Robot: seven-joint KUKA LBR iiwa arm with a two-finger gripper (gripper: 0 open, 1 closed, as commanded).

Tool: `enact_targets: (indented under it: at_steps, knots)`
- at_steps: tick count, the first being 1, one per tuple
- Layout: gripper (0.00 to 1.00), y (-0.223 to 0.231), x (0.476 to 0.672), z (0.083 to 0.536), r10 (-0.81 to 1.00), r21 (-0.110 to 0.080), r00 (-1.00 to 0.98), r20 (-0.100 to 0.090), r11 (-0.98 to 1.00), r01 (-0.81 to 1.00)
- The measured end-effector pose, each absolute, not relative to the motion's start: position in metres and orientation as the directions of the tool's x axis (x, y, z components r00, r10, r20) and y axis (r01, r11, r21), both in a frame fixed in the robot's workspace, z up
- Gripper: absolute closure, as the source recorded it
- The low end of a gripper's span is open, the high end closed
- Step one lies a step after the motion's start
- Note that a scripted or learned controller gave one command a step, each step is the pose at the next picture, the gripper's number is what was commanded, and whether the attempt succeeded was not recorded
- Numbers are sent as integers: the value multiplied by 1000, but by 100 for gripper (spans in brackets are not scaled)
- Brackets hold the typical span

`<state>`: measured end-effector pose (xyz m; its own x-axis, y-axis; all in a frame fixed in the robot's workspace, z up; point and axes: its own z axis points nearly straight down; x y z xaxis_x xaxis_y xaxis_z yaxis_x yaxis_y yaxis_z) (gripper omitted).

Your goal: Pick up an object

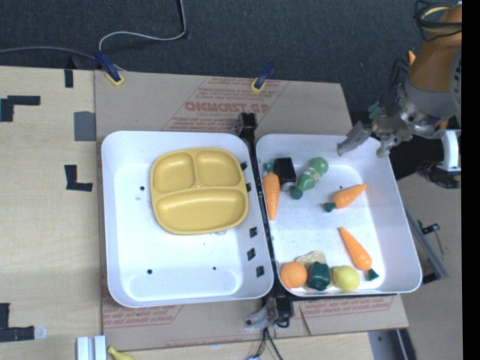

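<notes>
Camera view: claw (365, 138) spread, pinching nothing, hovering at the right bin's (401, 208) one-o'clock rim, poised above the nearest carrot (348, 196).

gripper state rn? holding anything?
Gripper: open, holding nothing, at the top right rim of the right bin.

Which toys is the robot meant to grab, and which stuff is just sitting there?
For grabbing, all in the right bin:
three carrots
green bottle
orange
lemon
dark green toy
small black block
The pincer hovers at the bin's top edge.

Just sitting:
yellow plate
left bin
cardboard sheet
</notes>
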<state>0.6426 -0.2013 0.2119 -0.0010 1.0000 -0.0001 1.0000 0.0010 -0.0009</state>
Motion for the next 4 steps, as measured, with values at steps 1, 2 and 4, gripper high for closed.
enact_targets:
  at_steps: [1, 2, 4]
  knots:
    - [0, -169, 597, 105, 1000, 18, -1, -9, 1, 1000]
    - [0, -133, 590, 86, 1000, 5, -1, -3, 2, 1000]
    - [0, -103, 647, 81, 1000, -89, -8, 8, 8, 996]
